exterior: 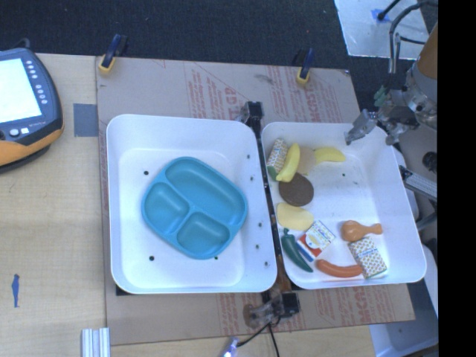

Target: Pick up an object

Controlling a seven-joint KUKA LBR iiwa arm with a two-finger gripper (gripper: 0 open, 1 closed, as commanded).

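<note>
Two white bins are set side by side on the bench: the left bin (123, 199) carries a blue sectioned plate (193, 207), and the right bin (387, 199) holds the small toy foods from which one is to be picked. The arm (425, 58) is seen at the upper right, with its gripper (364, 129) poised over the far right corner of the right bin, above bare floor; nothing is seen between its fingers, and whether they are apart or together cannot be told from this angle.

Down the left side of that bin a brown disc (297, 190) lies touching a yellow banana (288, 162), with a pale yellow lump (294, 216) just below. Toward the near edge lie a small carton (369, 257), an orange drumstick (360, 230), a sausage (339, 268) and a green pod (296, 251), closely packed. A small yellow piece (329, 155) lies alone, nearest the gripper.

The step is judged to be the approach. It would be done best if an isolated item were chosen, the yellow piece for one, the fingers straddling its narrow width and lowered fully before closing. The crowded near corner is better avoided.
</note>
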